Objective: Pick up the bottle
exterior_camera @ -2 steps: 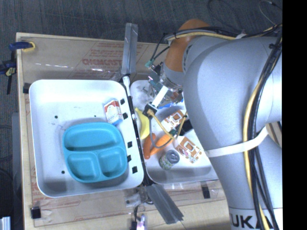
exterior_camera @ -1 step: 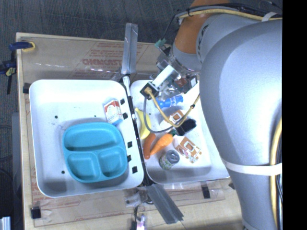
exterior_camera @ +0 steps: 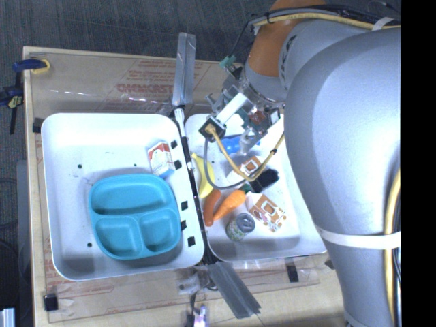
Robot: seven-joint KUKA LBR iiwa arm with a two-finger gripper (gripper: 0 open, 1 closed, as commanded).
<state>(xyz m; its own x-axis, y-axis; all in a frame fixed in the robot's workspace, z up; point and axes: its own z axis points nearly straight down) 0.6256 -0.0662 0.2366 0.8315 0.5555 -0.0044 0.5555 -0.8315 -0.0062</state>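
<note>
My gripper hangs low over the back of the right bin, wrapped in yellow cable. Just under it lies a blue item, partly hidden by the wrist. A small grey-green cylinder, bottle-like with a round end facing up, lies near the bin's front, well apart from the gripper. I cannot tell which of the two is the bottle. Nothing is visibly held.
The right bin also holds a yellow banana, an orange carrot, a black object and an orange-and-white packet. In the left bin sit a blue divided tray and a red-and-white carton. The large grey arm covers the right side.
</note>
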